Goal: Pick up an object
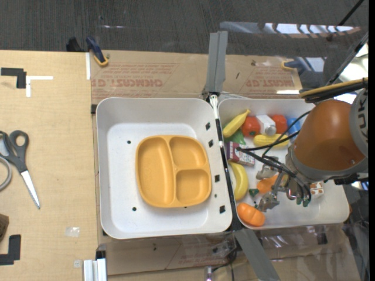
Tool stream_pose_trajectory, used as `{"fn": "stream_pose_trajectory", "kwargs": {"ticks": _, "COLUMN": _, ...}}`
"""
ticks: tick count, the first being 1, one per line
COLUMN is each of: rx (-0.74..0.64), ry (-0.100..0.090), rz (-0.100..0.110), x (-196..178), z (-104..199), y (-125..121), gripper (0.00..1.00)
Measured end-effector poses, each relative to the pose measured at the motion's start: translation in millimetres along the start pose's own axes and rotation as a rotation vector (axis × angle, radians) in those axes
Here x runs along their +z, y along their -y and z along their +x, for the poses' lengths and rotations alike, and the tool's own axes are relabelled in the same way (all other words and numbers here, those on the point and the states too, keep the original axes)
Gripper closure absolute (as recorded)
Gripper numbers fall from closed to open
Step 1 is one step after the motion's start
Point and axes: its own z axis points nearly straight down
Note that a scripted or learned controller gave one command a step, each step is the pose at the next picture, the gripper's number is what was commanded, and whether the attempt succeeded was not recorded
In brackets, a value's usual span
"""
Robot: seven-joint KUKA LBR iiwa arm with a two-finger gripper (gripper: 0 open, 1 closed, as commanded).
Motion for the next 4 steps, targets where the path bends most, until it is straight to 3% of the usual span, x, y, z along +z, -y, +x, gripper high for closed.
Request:
{"fn": "stream_pose_trajectory", "kwargs": {"ticks": 1, "rx": 0.021, "ry": -0.022, "rz": -0.001, "x": -99.8, "z": -24.1, "y": 123.0, "gripper": 0.00}}
{"fn": "stream_pose_trajectory", "kwargs": {"ticks": 2, "rx": 0.041, "ry": 0.002, "rz": 0.003, "x": -17.1, "z": -29.0, "y": 123.1, "gripper": 0.00}}
{"fn": "stream_pose_trajectory", "kwargs": {"ticks": 3, "rx": 0.048, "ry": -0.022, "rz": -0.002, "x": 5.9, "z": -63.3, "y": 66.3, "gripper": 0.00}}
{"fn": "stream_pose_trajectory", "kwargs": {"ticks": 4, "rx": 0.039, "ry": -0.026, "rz": -0.002, "x": 6.4, "z": -47.7, "y": -3.9, "gripper": 0.00}}
